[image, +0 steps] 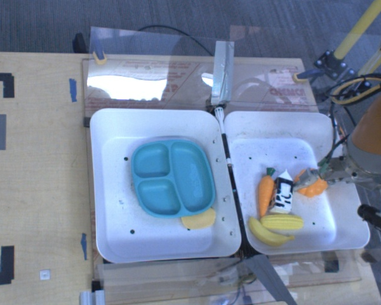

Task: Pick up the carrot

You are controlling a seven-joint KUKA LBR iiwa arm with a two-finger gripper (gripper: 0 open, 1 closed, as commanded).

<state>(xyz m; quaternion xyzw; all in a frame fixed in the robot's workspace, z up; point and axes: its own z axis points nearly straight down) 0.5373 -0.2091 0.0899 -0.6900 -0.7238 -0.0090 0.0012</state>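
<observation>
The long orange carrot with a green top [265,194] lies mid-floor in the right shallow white bin [349,234], touching a black-and-white carton [283,193]. The gripper [319,170] sits by the bin's right edge; jaw state unclear.

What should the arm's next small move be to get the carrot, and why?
Probably slide the gripper left and toward the camera until it is over the carrot. The carrot lies in the right bin beside the black-and-white carton, and the gripper sits to its right, by another small orange piece.
</observation>
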